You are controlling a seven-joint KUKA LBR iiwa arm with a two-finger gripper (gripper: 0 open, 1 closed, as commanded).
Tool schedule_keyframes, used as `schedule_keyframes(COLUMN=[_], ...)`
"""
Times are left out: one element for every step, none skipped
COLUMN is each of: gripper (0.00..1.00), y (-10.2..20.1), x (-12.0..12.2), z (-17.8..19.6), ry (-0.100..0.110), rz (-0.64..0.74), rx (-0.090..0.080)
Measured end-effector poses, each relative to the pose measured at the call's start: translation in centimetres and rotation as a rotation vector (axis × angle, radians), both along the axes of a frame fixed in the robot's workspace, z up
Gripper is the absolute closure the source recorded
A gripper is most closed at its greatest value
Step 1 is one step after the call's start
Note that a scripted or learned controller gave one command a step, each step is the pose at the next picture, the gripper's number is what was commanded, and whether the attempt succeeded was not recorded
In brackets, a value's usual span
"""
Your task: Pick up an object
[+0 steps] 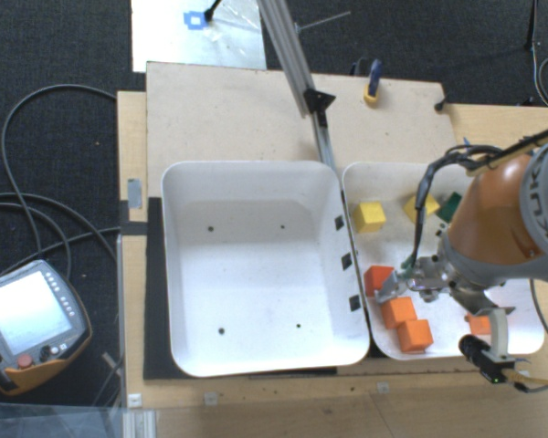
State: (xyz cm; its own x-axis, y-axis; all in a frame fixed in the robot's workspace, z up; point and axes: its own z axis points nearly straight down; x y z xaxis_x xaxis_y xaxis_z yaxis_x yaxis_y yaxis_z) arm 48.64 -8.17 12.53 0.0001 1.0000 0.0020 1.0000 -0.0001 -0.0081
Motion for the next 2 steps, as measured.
schedule_keyframes(gripper=[0.00, 0.00], y=[-5.3, -1.3], x=[3.2, 0.0], z=[-2.4, 18.1], ry=[-0.010, -0.020], rz=[-0.001, 0.007], rx=[-0.005, -0.003])
